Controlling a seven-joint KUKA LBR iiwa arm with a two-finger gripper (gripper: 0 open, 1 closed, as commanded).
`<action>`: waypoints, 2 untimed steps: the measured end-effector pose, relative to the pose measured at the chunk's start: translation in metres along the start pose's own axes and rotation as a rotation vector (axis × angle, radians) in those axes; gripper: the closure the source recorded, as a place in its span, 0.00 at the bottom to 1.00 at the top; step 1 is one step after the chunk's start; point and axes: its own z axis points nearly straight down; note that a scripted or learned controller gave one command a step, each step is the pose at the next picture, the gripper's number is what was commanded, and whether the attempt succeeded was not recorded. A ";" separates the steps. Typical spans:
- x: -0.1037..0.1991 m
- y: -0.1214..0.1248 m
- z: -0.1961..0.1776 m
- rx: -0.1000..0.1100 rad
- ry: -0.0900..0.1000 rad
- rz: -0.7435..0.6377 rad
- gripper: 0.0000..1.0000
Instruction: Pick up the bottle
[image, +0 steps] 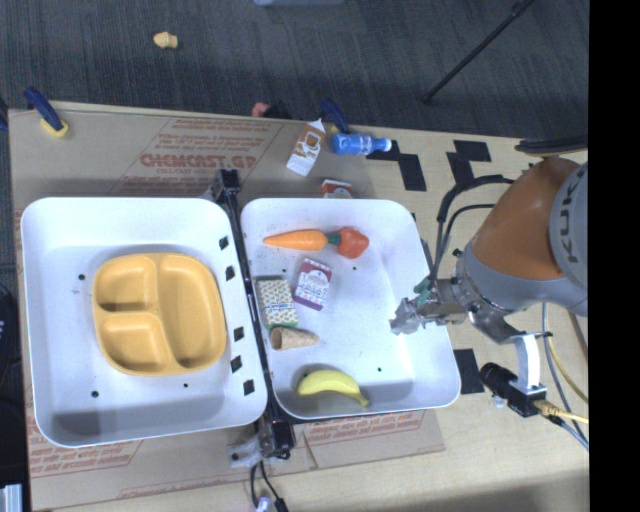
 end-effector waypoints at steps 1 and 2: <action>-0.019 0.000 -0.011 0.000 0.000 -0.181 1.00; -0.020 0.000 -0.022 -0.001 -0.001 0.030 1.00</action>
